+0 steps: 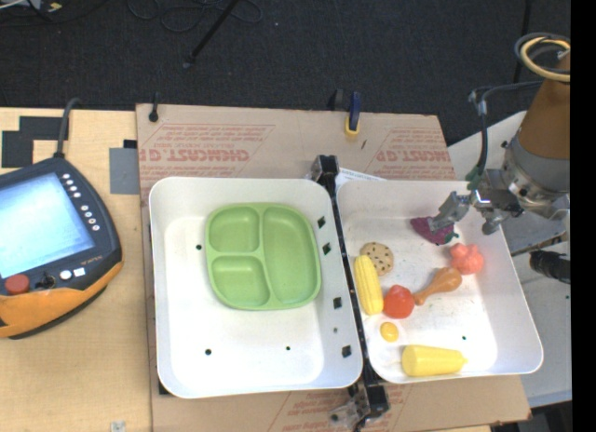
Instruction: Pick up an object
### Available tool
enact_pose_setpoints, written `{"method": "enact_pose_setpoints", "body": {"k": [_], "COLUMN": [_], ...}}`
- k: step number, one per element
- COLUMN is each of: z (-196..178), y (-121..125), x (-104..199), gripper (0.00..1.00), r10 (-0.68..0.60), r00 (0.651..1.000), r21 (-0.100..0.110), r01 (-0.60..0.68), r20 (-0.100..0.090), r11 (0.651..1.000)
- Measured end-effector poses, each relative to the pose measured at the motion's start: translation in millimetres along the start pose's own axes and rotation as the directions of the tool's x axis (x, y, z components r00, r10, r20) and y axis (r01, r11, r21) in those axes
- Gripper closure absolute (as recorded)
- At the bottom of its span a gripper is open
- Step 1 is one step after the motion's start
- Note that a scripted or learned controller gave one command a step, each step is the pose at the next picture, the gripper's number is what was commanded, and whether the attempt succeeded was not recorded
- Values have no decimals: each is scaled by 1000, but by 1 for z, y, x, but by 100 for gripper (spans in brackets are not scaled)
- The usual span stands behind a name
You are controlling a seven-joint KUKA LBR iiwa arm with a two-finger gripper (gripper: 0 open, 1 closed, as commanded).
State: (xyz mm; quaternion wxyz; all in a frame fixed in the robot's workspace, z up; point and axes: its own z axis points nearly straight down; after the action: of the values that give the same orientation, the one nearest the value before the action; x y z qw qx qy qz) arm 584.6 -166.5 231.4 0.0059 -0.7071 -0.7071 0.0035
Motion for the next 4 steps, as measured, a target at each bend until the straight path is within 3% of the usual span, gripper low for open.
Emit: {"method": "enact_pose_setpoints", "body": {"k": [1,3,4], "z": [-5,112,144], "y": [2,19,20], "x": [0,9,12], "gripper": [0,0,0], "r10": [-1,-7,-7], "r00": [1000,1000,1000], "r21": [-10,-5,-11], "r01": [1,7,7], "r20": [2,1,4], "r11": [1000,1000,1000]}}
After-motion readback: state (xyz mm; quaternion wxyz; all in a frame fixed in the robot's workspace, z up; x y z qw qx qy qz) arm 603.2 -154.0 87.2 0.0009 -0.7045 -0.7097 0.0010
